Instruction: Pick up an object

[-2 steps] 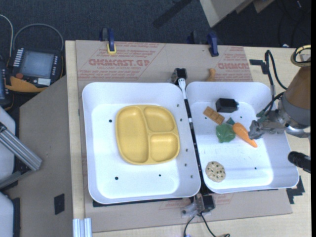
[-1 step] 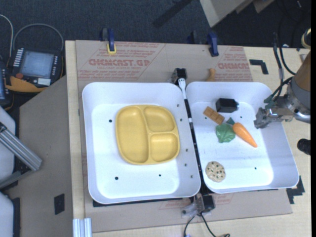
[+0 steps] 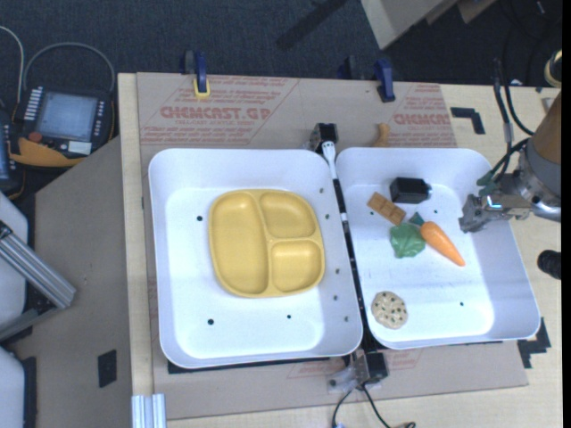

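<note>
The right bin (image 3: 500,301) holds an orange carrot with a green top (image 3: 431,240), a small black block (image 3: 409,188), a brown cracker (image 3: 386,208) and a round cookie (image 3: 389,309). My gripper (image 3: 482,210) hangs over the bin's right side, just right of the carrot's thick end and apart from it. Nothing shows between its fingers.
The left bin (image 3: 178,266) carries a yellow divided plate (image 3: 266,241). A black divider strip (image 3: 341,221) runs between the bins. A pendant with a screen (image 3: 64,119) lies off the bench at the left. Clamps stand at the bench's far edge.
</note>
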You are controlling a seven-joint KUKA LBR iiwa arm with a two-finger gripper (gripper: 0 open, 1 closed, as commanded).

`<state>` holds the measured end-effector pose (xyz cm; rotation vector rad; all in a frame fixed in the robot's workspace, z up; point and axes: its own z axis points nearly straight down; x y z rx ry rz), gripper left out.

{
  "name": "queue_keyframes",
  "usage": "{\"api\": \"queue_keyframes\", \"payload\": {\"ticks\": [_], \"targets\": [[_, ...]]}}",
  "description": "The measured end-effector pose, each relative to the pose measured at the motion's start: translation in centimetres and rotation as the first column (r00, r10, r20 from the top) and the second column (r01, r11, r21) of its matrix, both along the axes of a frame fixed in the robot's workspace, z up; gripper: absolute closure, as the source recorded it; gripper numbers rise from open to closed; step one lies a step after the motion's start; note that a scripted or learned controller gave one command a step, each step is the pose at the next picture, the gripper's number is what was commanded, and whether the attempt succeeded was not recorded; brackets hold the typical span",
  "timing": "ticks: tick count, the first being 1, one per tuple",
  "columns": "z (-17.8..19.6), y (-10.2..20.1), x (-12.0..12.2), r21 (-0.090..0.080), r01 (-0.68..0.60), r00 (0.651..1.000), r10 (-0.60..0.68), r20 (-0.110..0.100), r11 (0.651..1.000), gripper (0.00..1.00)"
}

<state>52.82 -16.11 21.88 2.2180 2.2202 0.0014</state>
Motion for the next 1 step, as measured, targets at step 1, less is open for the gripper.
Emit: {"api": "queue_keyframes", "payload": {"ticks": [1], "targets": [[-0.90,4.88,1.13,0.004,-0.004,1.000,0.004,-0.005,1.000,1.00]]}}
